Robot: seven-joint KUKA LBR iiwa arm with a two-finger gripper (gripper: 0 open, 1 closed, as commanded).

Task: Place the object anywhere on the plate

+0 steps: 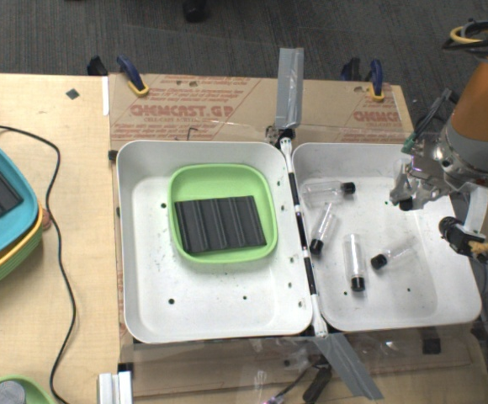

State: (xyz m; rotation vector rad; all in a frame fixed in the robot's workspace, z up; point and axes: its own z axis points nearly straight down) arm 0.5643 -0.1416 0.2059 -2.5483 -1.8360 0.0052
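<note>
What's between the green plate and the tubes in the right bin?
In the camera view, bare white floor of the left bin, then the two bins' touching rims, separate the green plate from the nearest tube.

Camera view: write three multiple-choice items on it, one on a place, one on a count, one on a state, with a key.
1. Where does the green plate sit?
A. in the left bin
B. in the right bin
C. on the cardboard

2. How many clear vials lie in the right bin?
A. one
B. four
C. seven

3. How do the vials rest?
A. upright
B. stacked
C. lying down, apart

Key: 1 A, the plate lies in the left bin; 2 B, four black-capped vials show; 3 C, each lies flat, separate.
</note>
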